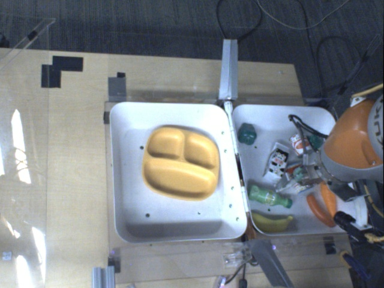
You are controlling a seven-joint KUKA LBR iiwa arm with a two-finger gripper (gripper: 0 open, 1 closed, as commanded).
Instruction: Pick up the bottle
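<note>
The green bottle [269, 196] lies on its side in the right bin [264, 117], near the bin's front left, with its length running left to right. My gripper [296, 181] hangs low over the bin, just above and to the right of the bottle's right end. It is close to the bottle, and I cannot make out contact. The grey arm with its orange band [354, 144] comes in from the right and hides the bin's right side.
A yellow banana [273, 221] lies just in front of the bottle, against the bin's front wall. An orange item [321, 207] sits right of it. A teal object [246, 133] and a small white packet [276, 159] lie further back. The left bin [123, 161] holds a yellow divided plate [180, 162].
</note>
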